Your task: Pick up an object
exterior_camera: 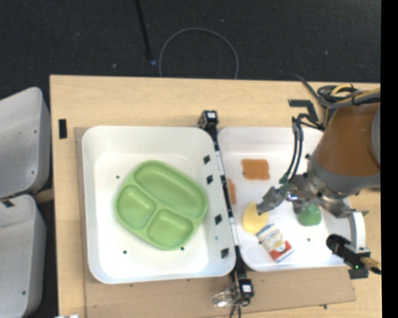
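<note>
My pincer hangs low in the right bin, right of the frame's centre. I cannot tell how it is set or whether it has hold of anything, since it shows as a dark grey shape only. Just below and left of its tip lies a yellow lump, close enough that the two seem to touch. Below that, a small red-and-white packet lies tilted near the bin's lower edge. A green thing sits just right of my pincer, partly under my wrist. Higher up, an orange-brown square rests flat with bare white floor around it. Another orange piece hugs the left wall by the divider. The left bin holds a green sectioned plate, with wide white margins on every side of it.
</note>
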`<state>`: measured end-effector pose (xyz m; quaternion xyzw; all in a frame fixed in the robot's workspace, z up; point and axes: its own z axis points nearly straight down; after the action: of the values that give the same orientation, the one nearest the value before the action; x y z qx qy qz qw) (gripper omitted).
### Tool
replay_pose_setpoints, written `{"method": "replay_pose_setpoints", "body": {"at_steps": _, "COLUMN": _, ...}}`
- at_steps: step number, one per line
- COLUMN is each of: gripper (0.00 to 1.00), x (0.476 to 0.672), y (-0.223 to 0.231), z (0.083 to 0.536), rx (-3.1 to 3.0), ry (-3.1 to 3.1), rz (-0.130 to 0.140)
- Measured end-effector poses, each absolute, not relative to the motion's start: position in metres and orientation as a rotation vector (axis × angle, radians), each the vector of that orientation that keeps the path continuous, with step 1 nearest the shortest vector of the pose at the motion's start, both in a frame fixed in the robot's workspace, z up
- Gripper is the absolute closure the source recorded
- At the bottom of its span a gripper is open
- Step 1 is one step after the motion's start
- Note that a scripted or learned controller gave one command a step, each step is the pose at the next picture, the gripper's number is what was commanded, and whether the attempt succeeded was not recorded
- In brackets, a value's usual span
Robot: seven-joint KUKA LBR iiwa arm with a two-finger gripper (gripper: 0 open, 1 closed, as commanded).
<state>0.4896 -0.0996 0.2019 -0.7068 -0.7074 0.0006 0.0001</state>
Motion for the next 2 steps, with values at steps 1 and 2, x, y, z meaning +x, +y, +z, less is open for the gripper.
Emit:
{"method": "replay_pose_setpoints", "body": {"at_steps": 1, "gripper": 0.0, "x": 0.498, "y": -0.102, "z": 0.146, "rx": -2.22, "ry": -2.219, "rz": 0.006}}
{"method": "replay_pose_setpoints", "body": {"at_steps": 2, "gripper": 0.0, "x": 0.498, "y": -0.104, "z": 0.098, "rx": -2.221, "ry": -2.218, "rz": 0.005}}
